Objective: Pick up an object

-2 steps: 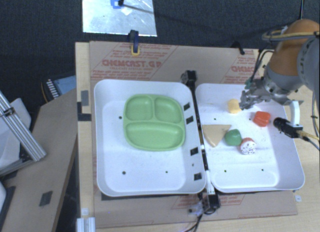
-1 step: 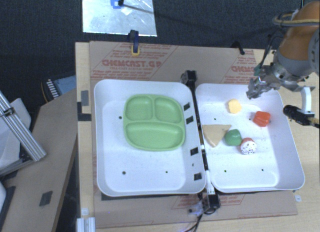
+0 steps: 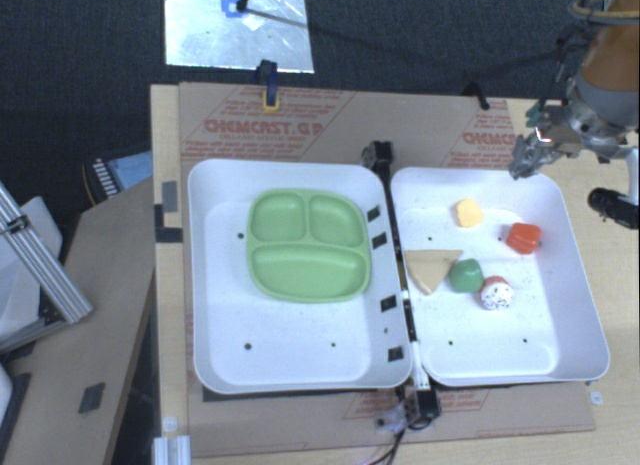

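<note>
Two white bins are sitting side by side on the bench (image 3: pixel 120 243), joined along a black hinged seam. The left bin (image 3: pixel 215 353) is carrying one pale green divided plate (image 3: pixel 306 246) with three compartments, lying flat near the bin's middle. The right bin (image 3: pixel 560 343) is holding five small objects, all loose and none stacked: one yellow piece (image 3: pixel 468 214) toward the far side, one red-orange piece (image 3: pixel 523 238) just to its right, one tan wedge (image 3: pixel 431 269) lying against the inner wall, one green rounded piece (image 3: pixel 465 276) touching the wedge's right edge, and one white speckled ball (image 3: pixel 496 294) with a reddish top just beside the green piece. The near half of that bin's floor is lying bare. The arm is reaching in from the right, with the end effector (image 3: pixel 524 162) hovering over the far right corner of the right bin, apart from every object; whether it is apart or together cannot be told. Nothing is lying between it and the yellow piece.
</note>
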Motion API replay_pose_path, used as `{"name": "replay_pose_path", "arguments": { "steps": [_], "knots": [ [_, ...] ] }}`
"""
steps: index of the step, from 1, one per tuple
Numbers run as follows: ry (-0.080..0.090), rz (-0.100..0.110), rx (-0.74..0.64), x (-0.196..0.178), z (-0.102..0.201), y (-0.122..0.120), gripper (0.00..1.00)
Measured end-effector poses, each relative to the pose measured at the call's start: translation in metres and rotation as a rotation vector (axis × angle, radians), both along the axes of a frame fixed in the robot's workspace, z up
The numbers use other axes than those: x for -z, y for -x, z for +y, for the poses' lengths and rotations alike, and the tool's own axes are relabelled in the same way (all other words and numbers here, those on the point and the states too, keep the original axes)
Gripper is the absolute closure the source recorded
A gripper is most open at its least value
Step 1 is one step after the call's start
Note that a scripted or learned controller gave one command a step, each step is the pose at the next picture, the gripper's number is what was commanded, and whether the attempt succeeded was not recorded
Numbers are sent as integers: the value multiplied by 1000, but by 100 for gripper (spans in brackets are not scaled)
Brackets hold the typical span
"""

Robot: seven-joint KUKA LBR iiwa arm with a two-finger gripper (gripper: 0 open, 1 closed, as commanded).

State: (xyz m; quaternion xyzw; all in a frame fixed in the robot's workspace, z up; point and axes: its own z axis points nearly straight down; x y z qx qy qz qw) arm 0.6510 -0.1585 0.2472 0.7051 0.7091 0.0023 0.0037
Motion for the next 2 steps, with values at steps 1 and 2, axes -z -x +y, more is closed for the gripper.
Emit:
{"name": "replay_pose_path", "arguments": {
  "steps": [1, 2],
  "knots": [
    [-3, 7, -4, 11, 56, 3, 100],
    [-4, 6, -5, 3, 109, -2, 100]
  ]
}}
